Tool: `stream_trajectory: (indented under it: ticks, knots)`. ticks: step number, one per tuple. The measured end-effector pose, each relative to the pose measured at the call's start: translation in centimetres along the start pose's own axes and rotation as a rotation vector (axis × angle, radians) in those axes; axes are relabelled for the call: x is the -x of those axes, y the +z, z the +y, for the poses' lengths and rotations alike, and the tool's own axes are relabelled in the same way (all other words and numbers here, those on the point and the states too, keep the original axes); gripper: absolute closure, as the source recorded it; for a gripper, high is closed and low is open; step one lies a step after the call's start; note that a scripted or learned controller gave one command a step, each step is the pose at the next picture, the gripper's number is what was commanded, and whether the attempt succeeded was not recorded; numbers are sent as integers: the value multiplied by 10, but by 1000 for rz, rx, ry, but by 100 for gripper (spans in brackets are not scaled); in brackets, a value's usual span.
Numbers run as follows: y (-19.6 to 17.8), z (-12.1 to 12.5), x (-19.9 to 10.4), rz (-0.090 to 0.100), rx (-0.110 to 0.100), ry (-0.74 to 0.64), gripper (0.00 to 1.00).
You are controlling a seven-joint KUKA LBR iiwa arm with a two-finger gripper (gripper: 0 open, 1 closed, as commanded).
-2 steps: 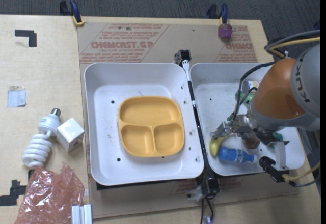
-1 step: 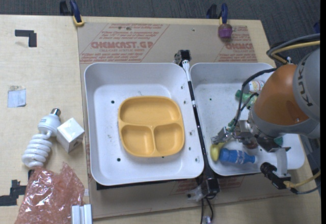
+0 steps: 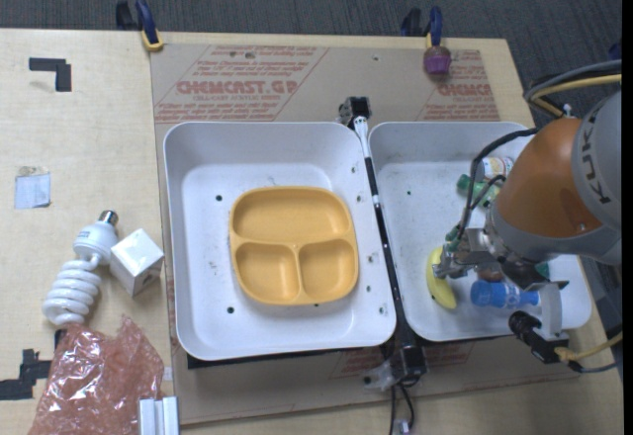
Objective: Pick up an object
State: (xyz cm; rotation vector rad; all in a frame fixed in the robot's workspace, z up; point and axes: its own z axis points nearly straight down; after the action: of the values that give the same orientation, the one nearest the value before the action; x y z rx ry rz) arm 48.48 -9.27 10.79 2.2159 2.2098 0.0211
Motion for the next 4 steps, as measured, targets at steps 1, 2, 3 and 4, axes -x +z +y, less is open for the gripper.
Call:
stream_trajectory:
  ticks: [1, 2, 3, 4]
  knots:
    - [-85, -5, -79, -1, -16, -3, 100]
    - [-85, -5, -79, -1, -16, -3, 0]
    - [-85, -5, -79, -1, -16, -3, 0]
    - [-85, -5, -79, -1, -16, -3, 0]
